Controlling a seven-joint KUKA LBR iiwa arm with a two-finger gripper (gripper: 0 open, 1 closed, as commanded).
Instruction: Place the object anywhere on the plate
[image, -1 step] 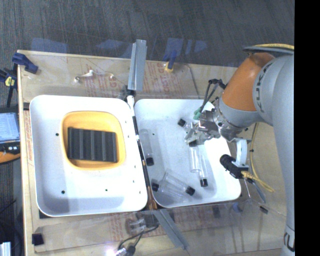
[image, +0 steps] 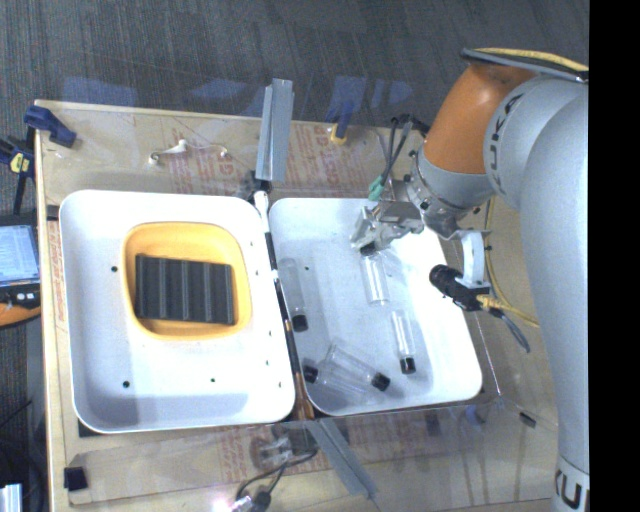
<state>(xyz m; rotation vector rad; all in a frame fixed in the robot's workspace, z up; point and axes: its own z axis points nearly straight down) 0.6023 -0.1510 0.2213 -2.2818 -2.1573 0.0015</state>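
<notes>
Clear tube (image: 375, 280) just below fingers (image: 372, 238)

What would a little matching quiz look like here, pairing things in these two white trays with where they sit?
Things:
1. yellow plate
2. gripper
3. clear tube with a black cap
4. dark ribbed block

Places:
a. upper part of the right bin
b. lying on the plate
c. in the left bin
d. right bin, lower right area

Pairs: 1-c, 2-a, 3-d, 4-b
</notes>
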